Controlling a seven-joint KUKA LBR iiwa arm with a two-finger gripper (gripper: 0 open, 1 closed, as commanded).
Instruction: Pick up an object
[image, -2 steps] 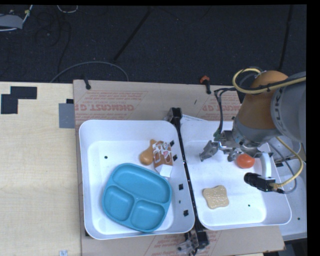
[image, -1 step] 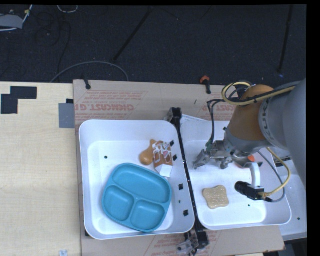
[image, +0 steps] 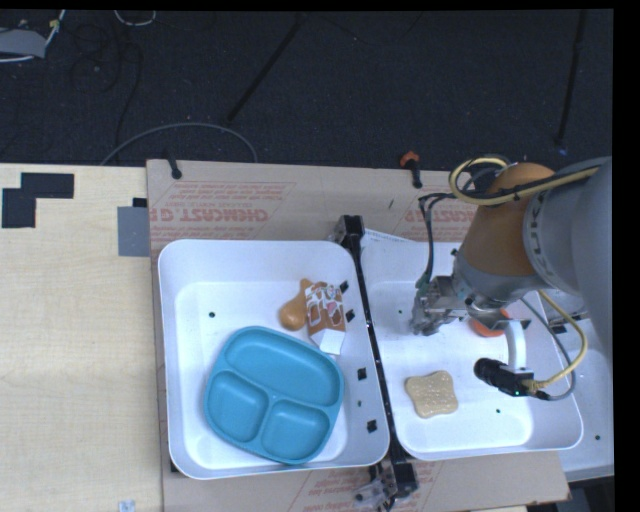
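A tan toast-shaped piece (image: 432, 394) lies flat in the right bin (image: 560, 425), toward its front. Above it the gripper (image: 430, 318) hangs low over the bin floor, apart from the toast; its grip state can't be made out. Left bin (image: 185, 300): blue divided plate (image: 273, 393), orange-brown toy (image: 314, 307).

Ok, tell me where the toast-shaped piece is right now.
The toast-shaped piece lies flat on the floor of the right bin, near its front-left part, below the claw and beside the divider between bins.
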